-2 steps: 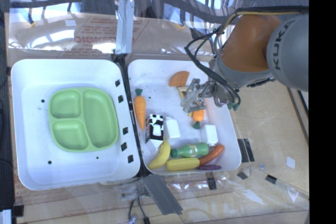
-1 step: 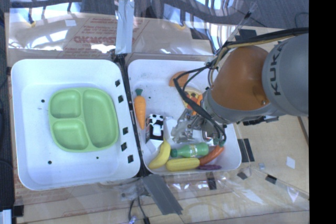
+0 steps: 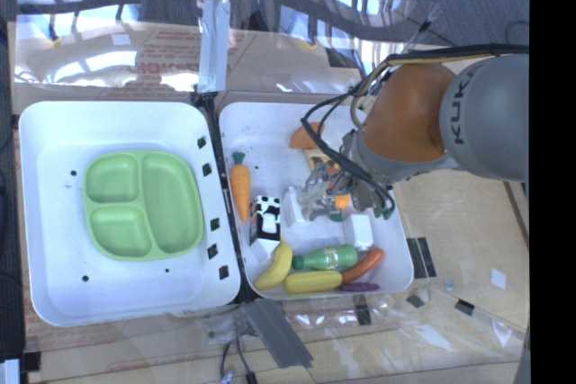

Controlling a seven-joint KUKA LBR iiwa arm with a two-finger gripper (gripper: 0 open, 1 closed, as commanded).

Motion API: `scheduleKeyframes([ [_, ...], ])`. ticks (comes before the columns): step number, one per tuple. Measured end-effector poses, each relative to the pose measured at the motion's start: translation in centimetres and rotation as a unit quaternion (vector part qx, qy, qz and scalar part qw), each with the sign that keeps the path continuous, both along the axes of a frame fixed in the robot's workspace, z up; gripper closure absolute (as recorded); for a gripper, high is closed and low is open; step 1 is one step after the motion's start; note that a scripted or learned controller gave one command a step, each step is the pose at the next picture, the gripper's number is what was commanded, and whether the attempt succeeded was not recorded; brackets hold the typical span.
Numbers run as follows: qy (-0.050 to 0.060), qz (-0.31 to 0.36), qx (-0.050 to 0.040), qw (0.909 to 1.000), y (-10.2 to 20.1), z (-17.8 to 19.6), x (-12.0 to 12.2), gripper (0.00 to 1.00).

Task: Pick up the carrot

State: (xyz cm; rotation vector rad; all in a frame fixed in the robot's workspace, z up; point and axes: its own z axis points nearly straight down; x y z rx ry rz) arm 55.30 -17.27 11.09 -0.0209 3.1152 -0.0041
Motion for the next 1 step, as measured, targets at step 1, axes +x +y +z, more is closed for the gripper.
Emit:
scheduleKeyframes([
  [1,0.01,0.013,0.0004,0.9999,1.87,4.56,-2.53,1.0],
])
